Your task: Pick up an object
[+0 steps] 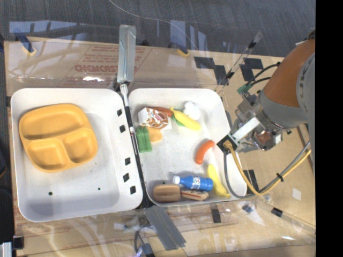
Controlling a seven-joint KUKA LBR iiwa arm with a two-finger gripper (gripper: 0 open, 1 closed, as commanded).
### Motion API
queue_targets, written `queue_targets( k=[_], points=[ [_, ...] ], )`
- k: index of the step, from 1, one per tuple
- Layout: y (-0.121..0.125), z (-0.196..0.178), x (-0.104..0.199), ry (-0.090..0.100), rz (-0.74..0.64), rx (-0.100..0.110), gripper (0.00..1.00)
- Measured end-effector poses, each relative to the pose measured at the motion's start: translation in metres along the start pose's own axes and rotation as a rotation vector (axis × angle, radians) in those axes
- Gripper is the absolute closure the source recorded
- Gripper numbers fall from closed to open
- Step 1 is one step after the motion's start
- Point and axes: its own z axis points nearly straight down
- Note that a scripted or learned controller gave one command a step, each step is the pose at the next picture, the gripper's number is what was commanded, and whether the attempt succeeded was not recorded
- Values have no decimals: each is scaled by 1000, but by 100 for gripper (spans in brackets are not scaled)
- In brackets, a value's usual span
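Observation:
The right bin (177, 165) holds several toy items. A brown and white carton (155, 118), a yellow piece (186, 119) and a white ball (192, 110) lie at its back. A green block (143, 139) rests by the left wall, with an orange sausage (203, 151) near the middle. A yellow banana (215, 178), a blue bottle (194, 182) and a brown bun (167, 193) lie along the front. My gripper (261, 138) hangs just past the bin's right rim, right of the sausage, with nothing seen in it.
The left bin (102, 197) carries a yellow divided tray (58, 136). A metal bar (126, 52) stands behind the divider between the bins. Yellow cable (278, 178) loops beside the right bin's front corner.

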Motion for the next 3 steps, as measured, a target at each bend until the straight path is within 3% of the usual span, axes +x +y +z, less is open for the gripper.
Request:
queue_targets(
  k=[1,2,3],
  points=[
    [-17,-63,-7,2,-158,1,100],
    [-17,-62,-7,1,-159,2,0],
    [30,-80,-28,2,-182,2,0]
  ],
)
